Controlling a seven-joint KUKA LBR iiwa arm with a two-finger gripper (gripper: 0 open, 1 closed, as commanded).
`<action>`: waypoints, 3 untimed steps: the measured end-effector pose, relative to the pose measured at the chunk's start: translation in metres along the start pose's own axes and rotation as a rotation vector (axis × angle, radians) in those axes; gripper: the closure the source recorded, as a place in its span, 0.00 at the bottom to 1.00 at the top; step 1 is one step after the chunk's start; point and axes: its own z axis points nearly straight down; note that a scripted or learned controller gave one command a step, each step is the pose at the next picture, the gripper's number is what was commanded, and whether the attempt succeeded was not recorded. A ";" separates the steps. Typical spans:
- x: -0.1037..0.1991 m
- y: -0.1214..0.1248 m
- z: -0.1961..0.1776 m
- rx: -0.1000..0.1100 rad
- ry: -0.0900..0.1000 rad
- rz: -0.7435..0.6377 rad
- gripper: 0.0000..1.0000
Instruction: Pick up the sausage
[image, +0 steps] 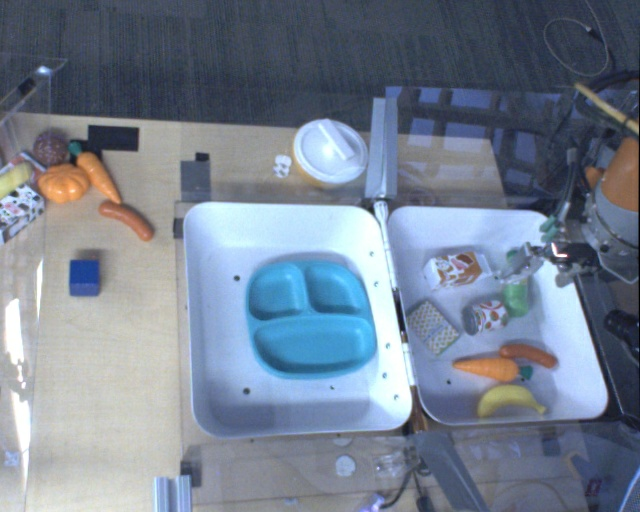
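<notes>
The end effector (528, 262) hovers over the right bin (590, 385), above a green item (516, 297); its opening cannot be told. The sausage (529, 354) lies apart, untouched.

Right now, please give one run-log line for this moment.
task: pick sausage | gripper: above right bin, near green item | sausage: in right bin, beside carrot, not held

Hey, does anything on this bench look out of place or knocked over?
Nothing looks spilled or broken. One oddity: a second sausage lies on the bare bench left of the bins, beside a carrot and a blue block, while the sausage in the right bin lies near the hand.
</notes>
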 end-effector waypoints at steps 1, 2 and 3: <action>0.016 -0.043 0.134 0.002 0.001 -0.171 0.00; 0.016 -0.041 0.124 -0.002 0.000 -0.172 1.00; 0.007 -0.021 0.026 -0.003 -0.001 -0.329 1.00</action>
